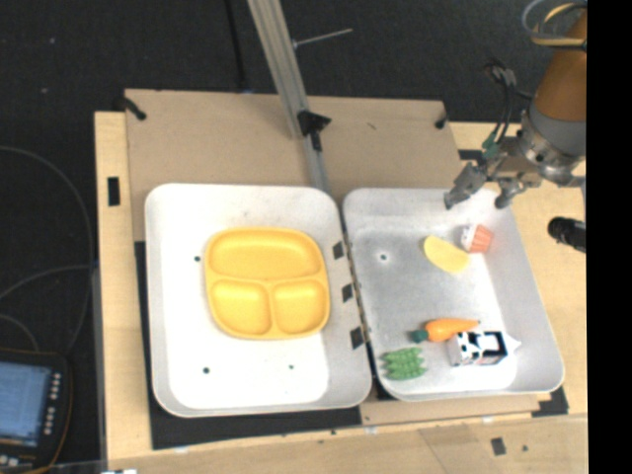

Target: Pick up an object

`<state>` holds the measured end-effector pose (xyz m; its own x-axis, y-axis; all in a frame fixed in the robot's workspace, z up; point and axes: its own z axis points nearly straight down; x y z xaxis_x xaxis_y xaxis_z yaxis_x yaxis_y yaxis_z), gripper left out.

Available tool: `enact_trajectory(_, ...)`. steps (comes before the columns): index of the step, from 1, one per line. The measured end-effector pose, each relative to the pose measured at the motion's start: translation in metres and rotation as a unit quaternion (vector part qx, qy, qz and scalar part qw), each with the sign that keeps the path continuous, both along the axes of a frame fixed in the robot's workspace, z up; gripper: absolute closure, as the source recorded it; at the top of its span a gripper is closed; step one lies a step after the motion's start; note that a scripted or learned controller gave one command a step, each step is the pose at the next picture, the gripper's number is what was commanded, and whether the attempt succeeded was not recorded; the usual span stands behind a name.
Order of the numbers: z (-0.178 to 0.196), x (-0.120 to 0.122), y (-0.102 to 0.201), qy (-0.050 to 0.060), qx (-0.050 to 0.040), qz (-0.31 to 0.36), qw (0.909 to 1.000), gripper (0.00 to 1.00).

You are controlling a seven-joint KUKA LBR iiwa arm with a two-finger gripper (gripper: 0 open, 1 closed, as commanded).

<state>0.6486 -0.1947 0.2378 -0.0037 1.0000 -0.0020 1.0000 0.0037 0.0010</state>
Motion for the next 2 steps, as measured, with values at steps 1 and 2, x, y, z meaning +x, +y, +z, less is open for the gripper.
enact_trajectory(1,0.0,0.0,0.0,0.0,-0.0005,0.0,1.0,0.0)
enact_trajectory(2,-0.047,0.002,0.006,0.002,-0.0002,0.0,1.0,0.0)
